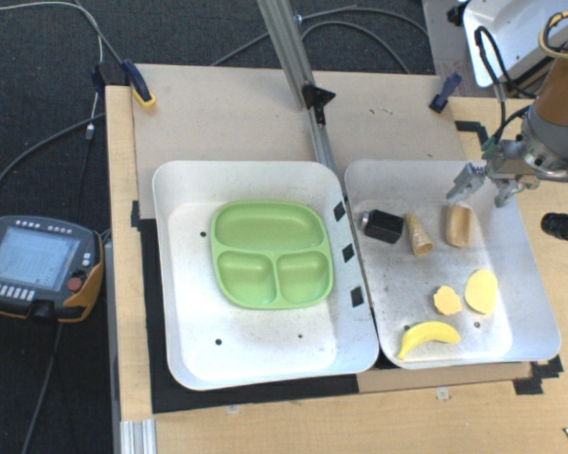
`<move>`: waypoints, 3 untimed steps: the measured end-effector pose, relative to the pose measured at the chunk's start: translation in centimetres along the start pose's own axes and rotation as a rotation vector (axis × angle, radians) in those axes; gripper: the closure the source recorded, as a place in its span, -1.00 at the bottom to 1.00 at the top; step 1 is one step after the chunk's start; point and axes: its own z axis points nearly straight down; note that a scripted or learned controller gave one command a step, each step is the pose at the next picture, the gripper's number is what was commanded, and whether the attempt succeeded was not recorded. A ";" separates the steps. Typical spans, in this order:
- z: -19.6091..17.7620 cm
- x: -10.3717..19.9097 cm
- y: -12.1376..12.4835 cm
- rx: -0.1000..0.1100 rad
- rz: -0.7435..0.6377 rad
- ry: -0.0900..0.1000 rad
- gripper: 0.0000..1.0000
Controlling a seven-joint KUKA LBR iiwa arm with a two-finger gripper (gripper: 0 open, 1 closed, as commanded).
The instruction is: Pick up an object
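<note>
The end effector [485, 185] hovers at the 1 o'clock area of the right bin [511, 282], fingers spread, pinching nothing. A bread piece [458, 225] lies just below it, at 6 o'clock from the fingertips.
</note>
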 end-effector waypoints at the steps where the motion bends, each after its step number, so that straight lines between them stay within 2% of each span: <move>1: 6.4 0.0 -0.1 0.001 0.000 0.001 -1.00; 2: 10.6 0.1 0.0 -0.003 0.000 -0.001 -1.00; 3: 9.2 0.1 0.1 -0.008 0.000 -0.002 1.00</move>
